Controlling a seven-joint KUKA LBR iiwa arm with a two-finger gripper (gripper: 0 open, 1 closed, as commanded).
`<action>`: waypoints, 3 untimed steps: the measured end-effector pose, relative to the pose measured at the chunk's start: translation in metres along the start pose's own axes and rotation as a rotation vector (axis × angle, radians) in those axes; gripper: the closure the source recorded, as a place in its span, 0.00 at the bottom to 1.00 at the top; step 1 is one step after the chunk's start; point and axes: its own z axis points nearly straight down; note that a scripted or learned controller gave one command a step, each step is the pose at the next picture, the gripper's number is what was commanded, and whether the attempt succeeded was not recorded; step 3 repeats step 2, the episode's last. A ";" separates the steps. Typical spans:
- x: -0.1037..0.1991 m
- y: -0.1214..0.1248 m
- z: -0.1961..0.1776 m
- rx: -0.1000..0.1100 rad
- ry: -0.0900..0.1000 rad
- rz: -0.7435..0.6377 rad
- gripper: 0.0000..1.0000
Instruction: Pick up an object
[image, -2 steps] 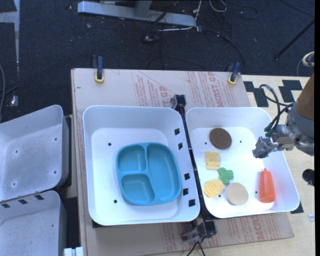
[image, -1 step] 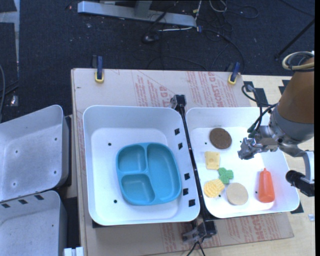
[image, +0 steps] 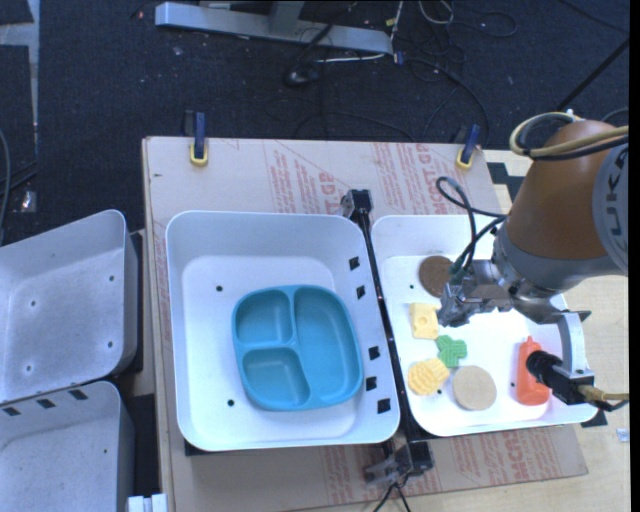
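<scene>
Near edge of right white bin (image: 480, 425): we see tan round disc (image: 474, 388), yellow ridged piece (image: 428, 377), orange toy (image: 530, 372). Further back green piece (image: 452, 350), pale yellow block (image: 425, 321); tool (image: 452, 308) just above, grip state unclear. Brown disc (image: 435, 272) farthest.

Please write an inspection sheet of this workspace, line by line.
Surface: brown bench board bearing left bin and right bin.
Job's things: in the right bin, brown disc, yellow piece, green piece, yellow waffle, tan disc, orange item.
Clutter: blue divided tray in the left bin.
Grippers: gripper low over the right bin, near the yellow piece.
Cables: black cables along the arm; more on the floor.
Surroundings: dark floor, white panels at left, yellow clamps.
</scene>
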 end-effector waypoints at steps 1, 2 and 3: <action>0.055 0.007 -0.008 -0.001 -0.001 0.000 1.00; 0.108 0.010 0.010 0.002 0.000 0.000 1.00; 0.108 0.010 0.010 0.002 0.000 0.000 1.00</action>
